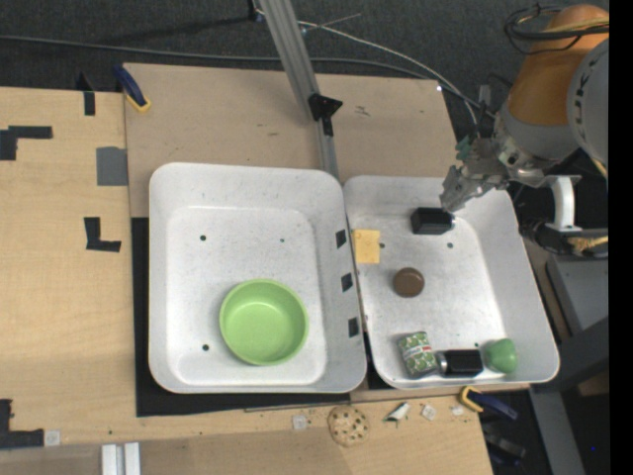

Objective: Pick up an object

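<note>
My gripper (453, 199) hangs over the back of the right bin (495, 255), its tip just above and to the right of a small black block (431, 222). Further down the same bin lie a yellow square piece (367, 246), a brown round object (408, 283), a green patterned block (416, 354), a black block (461, 363) and a green rounded object (501, 355). A green bowl (262, 322) sits in the left bin (188, 265).
A slanted metal pole (297, 67) crosses behind the bins. A cookie-like disc (345, 426) and small scraps lie on the bench in front of the bins. The arm's orange band (549, 77) is at the upper right.
</note>
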You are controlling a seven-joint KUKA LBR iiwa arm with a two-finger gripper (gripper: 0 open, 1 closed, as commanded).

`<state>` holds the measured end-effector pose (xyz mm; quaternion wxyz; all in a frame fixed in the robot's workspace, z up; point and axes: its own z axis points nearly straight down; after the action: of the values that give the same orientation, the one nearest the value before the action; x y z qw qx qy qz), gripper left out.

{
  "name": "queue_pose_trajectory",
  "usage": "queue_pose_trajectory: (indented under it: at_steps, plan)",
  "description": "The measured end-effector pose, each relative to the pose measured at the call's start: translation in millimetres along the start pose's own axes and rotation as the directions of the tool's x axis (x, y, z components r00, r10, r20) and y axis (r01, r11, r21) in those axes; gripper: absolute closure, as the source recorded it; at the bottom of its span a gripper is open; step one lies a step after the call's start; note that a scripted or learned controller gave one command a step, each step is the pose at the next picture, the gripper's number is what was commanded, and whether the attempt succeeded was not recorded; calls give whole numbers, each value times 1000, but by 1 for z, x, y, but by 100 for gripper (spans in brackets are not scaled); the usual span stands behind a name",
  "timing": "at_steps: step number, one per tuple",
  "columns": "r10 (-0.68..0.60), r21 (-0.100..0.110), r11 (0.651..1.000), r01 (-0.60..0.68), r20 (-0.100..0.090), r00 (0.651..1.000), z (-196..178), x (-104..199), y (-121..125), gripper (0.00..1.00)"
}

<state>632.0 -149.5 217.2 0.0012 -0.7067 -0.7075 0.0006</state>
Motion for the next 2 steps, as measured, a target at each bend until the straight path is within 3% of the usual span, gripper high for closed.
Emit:
queue_pose_trajectory:
  at_steps: [1,2]
  plan:
    - [0,0,1000,0,0,1000,0,0,0,0]
    - [-2,7,1000,2,1,1000,63,7,5,0]
